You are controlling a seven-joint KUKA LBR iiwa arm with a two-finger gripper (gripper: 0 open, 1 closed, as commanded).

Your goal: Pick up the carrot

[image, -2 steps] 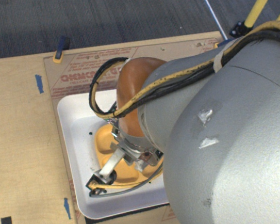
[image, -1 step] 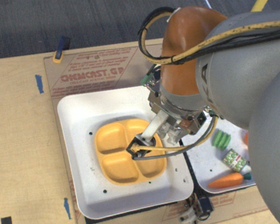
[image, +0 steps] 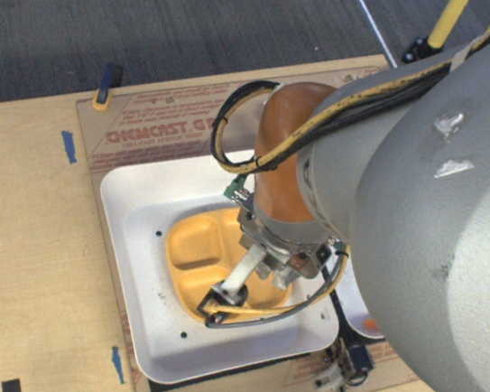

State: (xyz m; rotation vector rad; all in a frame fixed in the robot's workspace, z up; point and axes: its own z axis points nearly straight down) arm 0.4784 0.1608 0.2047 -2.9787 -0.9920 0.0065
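The hand [image: 276,266] hangs low over the yellow divided tray [image: 193,244]. The wrist covers it, so I cannot tell whether it is spread or pressed together. I cannot make out where the carrot lies, so the pick looks not yet done. The tray sits in the left white bin [image: 135,253] on the worktop [image: 37,267].

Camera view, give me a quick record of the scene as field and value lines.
bin: white bin on the bench
contents: yellow divided tray
arm: grey arm with an orange band, reaching in from the right
tool: tool over the tray's right side
bench extras: blue tape marks
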